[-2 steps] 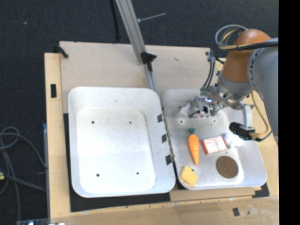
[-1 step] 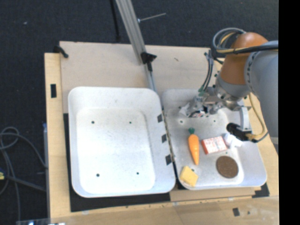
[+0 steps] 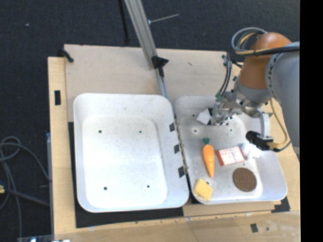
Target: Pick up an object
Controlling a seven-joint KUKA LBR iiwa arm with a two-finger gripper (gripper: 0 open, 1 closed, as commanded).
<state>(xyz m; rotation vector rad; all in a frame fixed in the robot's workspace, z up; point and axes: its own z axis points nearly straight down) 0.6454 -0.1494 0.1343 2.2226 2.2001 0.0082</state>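
Altogether, one carrot [image 3: 208, 160], one yellow block [image 3: 203, 189], one brown disc [image 3: 245, 179], one red box [image 3: 231, 156]

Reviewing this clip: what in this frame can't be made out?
- Hand in the camera view: too small, and the wrist covers it, so its state is unclear.
- Small white object beside it: too blurred to identify.
- Print on the flat red and white packet: too small to read.

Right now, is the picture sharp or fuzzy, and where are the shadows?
Camera view: soft and grainy all over, with the gripper a blurry grey clump; bright, even light whitens the left bin and right bin; the carrot casts hardly any shadow, and dark shade lies under the bins' near edges.
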